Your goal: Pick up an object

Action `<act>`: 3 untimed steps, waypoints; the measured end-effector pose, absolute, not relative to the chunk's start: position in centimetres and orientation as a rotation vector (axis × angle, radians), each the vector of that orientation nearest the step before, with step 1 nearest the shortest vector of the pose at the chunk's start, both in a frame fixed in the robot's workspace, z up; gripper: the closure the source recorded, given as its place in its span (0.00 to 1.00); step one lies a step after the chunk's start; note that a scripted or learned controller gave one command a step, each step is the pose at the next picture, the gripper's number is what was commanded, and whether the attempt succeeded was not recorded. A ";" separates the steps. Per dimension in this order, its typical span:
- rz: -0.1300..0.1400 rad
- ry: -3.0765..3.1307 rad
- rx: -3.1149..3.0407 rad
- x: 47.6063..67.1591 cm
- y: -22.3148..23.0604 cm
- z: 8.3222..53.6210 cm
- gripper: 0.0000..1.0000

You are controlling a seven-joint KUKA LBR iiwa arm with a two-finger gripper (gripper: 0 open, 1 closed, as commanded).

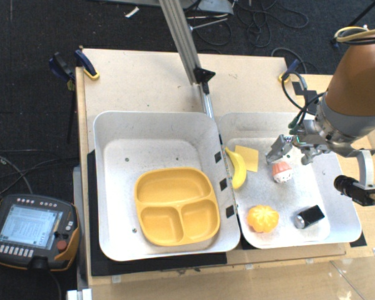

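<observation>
Hovering over the right bin, end effector spread wide, small white object with red-pink markings just below, ungrasped, beside yellow banana.

A robotics lab, by every sign: teach pendant lying on dark carpet beside a plywood tabletop, clamps at its corners, loose cables trailing behind, aluminium camera mast rising overhead.
</observation>
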State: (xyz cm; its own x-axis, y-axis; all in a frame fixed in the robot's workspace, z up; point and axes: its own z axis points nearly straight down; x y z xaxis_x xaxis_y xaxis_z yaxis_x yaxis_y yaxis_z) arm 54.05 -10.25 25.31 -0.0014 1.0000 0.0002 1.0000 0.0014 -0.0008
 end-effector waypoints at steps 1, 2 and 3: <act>0.001 -2.222 -2.220 54.0 -10.3 25.3 0.00; 0.005 -2.218 -2.220 53.4 -10.5 20.8 0.00; 0.007 -2.217 -2.218 53.3 -10.7 14.4 0.00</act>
State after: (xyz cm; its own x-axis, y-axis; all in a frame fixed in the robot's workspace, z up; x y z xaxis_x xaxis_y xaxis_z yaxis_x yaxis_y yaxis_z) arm 53.27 -10.75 14.36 0.0006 1.0000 0.0008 1.0000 -0.0006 -0.0070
